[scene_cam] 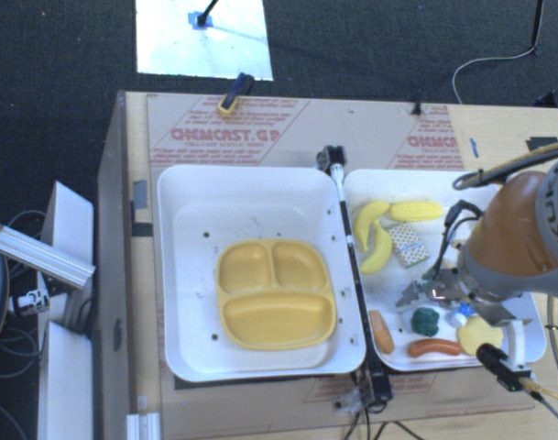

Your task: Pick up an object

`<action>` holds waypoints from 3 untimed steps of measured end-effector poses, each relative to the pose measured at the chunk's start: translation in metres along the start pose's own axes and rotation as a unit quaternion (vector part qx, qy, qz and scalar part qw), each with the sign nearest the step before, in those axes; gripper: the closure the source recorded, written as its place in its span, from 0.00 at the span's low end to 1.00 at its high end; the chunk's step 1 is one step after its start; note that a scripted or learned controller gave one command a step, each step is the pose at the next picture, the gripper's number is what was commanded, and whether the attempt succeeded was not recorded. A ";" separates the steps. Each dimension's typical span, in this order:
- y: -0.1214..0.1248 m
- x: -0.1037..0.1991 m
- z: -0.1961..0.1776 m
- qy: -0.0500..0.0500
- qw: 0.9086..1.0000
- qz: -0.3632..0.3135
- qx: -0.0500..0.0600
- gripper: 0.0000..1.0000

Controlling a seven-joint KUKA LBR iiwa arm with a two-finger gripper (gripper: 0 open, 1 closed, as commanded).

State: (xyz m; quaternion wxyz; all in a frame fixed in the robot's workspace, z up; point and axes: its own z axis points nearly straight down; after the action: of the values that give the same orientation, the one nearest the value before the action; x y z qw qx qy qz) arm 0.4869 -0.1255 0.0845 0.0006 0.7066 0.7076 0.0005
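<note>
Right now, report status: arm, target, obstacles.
Gripper low in right bin, nothing seen held. Green toy just below it. Sausages, bananas crowd close.

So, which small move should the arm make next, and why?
Probably a short descent toward the green toy. The gripper is over the right bin, just above that toy, with nothing visibly between its fingers. The sausages and bananas lie farther away.
</note>
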 end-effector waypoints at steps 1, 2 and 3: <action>0.097 -0.033 -0.042 -0.001 1.000 -0.001 -0.001 0.00; 0.112 0.030 0.000 -0.001 1.000 0.000 -0.001 0.00; 0.125 0.032 -0.001 -0.003 1.000 -0.001 -0.002 0.00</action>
State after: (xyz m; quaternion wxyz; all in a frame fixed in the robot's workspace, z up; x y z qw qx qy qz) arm 0.6123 -0.0935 0.0862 0.0042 0.7062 0.7080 0.0000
